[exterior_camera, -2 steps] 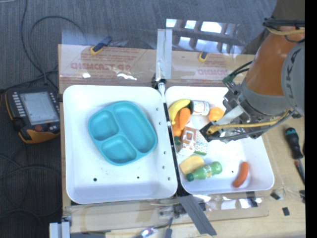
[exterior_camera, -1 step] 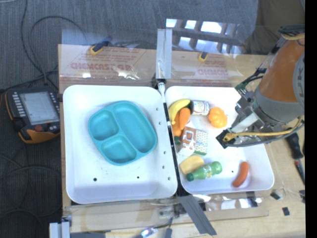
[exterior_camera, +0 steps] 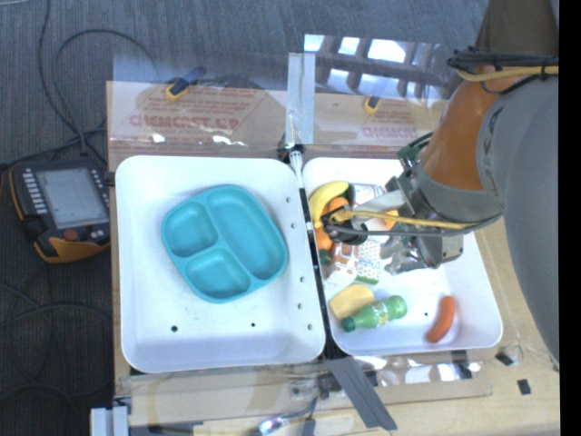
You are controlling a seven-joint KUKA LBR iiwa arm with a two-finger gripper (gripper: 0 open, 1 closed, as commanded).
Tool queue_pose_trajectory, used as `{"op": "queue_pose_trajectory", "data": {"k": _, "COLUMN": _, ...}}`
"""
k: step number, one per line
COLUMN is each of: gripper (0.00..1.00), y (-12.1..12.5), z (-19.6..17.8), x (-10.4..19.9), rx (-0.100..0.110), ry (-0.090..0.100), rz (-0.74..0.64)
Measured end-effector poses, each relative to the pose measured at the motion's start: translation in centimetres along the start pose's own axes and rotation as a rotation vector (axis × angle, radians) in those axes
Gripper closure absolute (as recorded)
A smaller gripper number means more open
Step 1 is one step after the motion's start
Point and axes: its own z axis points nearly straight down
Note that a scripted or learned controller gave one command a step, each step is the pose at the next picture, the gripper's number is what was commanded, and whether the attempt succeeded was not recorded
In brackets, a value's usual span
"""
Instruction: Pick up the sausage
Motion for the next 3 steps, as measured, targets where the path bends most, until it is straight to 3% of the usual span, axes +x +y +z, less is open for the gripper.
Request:
{"op": "queue_pose_trajectory", "data": {"k": 1, "gripper": 1.0, "y": -0.1, "z": -0.8, "x": 0.0, "rx": 0.0, "ry": -0.004, "rz": -0.003}}
{"op": "queue_pose_trajectory", "data": {"k": 2, "gripper": 1.0, "y": 7.9, "z": 1.2, "x": -1.7, "rx": 0.0, "ry": -0.002, "rz": 0.007}}
{"op": "queue_pose_trajectory", "data": {"k": 3, "gripper": 1.0, "y": 4.9, "z": 0.8, "x": -1.0, "rx": 0.0, "ry": -0.001, "rz": 0.003}}
